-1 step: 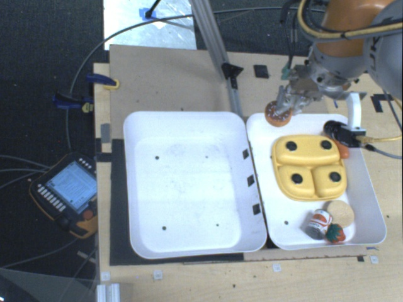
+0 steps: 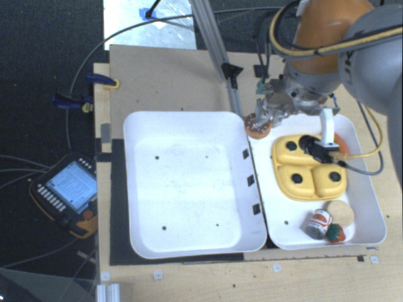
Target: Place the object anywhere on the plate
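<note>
hovering over a brown disc (image 2: pixel 256 130) upper left of the plate (image 2: pixel 284 163), seemingly to fetch it, the end effector (image 2: pixel 262 121); its grip cannot be told.

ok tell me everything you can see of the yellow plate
The plate is yellow, looks like smooth plastic, rounded, moulded into lobes; three show a dark dot each. It lies flat in the right bin, toward its far side. Part of the arm hangs over its far right corner and hides it. Nothing seems to lie on it.
</note>
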Controlling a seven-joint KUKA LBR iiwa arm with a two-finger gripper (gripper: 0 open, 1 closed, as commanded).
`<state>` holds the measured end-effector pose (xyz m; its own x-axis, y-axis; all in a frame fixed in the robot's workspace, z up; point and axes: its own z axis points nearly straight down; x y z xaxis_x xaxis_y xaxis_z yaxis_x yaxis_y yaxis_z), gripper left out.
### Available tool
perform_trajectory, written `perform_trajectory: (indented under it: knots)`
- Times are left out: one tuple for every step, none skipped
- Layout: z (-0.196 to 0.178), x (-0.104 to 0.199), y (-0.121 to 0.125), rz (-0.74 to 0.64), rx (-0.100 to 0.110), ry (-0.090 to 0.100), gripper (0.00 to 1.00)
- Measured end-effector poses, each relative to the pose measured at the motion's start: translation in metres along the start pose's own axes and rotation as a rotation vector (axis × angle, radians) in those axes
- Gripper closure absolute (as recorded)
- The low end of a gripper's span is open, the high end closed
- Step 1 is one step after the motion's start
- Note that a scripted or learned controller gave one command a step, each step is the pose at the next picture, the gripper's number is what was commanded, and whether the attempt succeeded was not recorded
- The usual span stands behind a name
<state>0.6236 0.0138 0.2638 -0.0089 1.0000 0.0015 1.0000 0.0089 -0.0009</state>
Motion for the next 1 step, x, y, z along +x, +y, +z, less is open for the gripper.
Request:
perform_trajectory:
  knots:
    - [0.0002,0.0451,-0.0224,-0.001,0.000,0.001,1.00]
